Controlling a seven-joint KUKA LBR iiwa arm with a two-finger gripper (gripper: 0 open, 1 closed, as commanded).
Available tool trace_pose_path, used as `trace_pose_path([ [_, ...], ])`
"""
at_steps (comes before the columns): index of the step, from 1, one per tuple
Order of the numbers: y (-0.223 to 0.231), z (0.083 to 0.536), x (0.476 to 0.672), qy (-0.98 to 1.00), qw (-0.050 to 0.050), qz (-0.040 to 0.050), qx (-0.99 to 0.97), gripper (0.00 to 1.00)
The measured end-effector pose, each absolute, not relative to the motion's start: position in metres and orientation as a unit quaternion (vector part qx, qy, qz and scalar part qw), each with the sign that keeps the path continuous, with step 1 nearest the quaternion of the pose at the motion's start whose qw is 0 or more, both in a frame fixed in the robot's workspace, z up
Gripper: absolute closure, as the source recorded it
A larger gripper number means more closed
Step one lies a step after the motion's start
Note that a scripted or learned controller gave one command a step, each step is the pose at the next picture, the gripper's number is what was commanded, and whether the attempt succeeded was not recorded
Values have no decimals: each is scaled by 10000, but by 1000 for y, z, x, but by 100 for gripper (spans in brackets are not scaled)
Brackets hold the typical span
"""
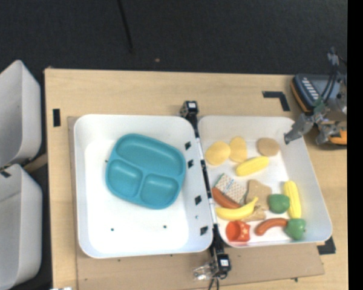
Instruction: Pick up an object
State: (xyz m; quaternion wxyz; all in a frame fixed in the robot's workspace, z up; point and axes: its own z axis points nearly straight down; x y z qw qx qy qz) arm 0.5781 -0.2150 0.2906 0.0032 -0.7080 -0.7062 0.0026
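The right bin (308,162) holds several toy foods: two yellow round pieces (218,153), a tan cookie (267,146), a yellow oblong piece (252,165), a checked cracker (232,188), a banana (237,210), a corn cob (292,198), a green pepper (278,203), a red piece (238,231) and a sausage (270,225). My gripper (293,132) hangs at the bin's far right corner, just right of the tan cookie and apart from it. Nothing shows in its grasp.
The left bin (91,222) holds a blue compartment plate (146,170). A black-clipped divider (201,174) separates the two bins. The grey arm with its orange band (334,136) comes in over the bench at the right edge. White boxes (9,119) stand left of the bench.
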Motion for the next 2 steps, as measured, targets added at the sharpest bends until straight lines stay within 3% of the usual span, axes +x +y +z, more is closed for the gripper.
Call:
trace_pose_path([
  [1,-214,296,580,-7072,-11,-3,-7070,0],
  [2,-208,250,583,-7079,7,12,-7064,0],
])
